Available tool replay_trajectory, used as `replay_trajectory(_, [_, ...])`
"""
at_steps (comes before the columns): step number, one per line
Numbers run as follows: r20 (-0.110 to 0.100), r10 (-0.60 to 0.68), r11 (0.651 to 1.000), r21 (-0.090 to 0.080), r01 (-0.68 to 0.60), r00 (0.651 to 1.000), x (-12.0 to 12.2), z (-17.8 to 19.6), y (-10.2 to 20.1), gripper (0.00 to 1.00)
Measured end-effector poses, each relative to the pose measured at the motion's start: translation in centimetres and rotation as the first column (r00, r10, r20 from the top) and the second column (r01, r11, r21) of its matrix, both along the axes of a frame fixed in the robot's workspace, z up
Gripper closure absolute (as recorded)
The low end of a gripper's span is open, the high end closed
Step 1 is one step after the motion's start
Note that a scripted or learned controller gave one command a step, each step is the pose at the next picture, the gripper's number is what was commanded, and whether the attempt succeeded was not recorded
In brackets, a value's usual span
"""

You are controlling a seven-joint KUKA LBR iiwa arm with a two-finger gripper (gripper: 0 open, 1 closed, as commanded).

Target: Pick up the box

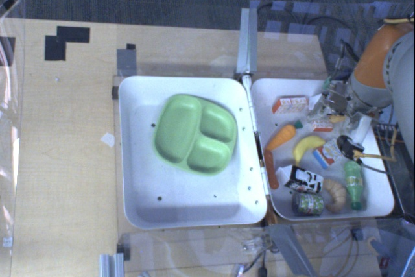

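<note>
Nearest the camera, along the near wall of the right bin (389, 207), sit a dark green can (307, 204), a tan bread roll (336, 194) and a green bottle (353, 185), with a black-and-white carton (305, 179) just behind the can; its print is too small to read. Farther back lie a yellow banana (307, 146) and an orange carrot (281, 137). The box (290, 104), white and orange with unreadable lettering, lies flat near the far wall of that bin, its long axis running left to right. The gripper (338, 105) hangs over the bin's far right corner, just right of the box; whether it is clenched or released cannot be told. The left bin (139, 204) holds a green divided tray (194, 133).
</note>
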State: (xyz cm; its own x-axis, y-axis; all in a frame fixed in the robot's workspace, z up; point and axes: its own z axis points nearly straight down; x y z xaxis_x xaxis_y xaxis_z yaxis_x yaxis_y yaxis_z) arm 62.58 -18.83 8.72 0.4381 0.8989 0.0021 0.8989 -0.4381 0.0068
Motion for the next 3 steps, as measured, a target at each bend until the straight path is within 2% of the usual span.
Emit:
replay_trajectory(1, [-0.003,0.001,1.000,0.002,-0.001,1.000,0.7,0.0,-0.5,0.00])
replay_trajectory(2, [0.001,0.024,1.000,0.001,-0.024,1.000,-1.0,0.0,-0.5,0.00])
replay_trajectory(3, [-0.012,-0.008,1.000,0.006,0.008,1.000,1.3,0.0,-0.6,0.00])
